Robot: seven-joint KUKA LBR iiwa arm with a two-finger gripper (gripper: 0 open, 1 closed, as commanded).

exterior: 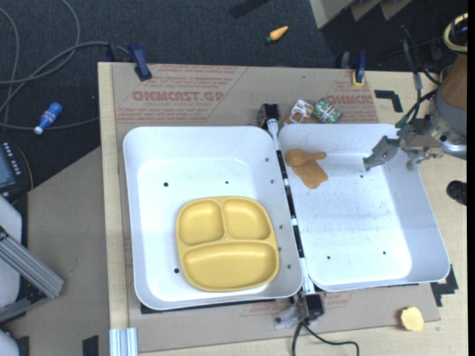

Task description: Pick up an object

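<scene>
The gripper (387, 154) is positioned at the right bin's (371, 262) upper right; finger state cannot be told. A tan object (308, 167) lies at its upper left.

Two white bins (148, 150) (415, 221); one yellow divided plate (226, 243); one tan object (308, 167).

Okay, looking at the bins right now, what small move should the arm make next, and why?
Probably slide the gripper left toward the tan piece in the right bin: the gripper hovers near that bin's far right part, apart from the piece.
</scene>
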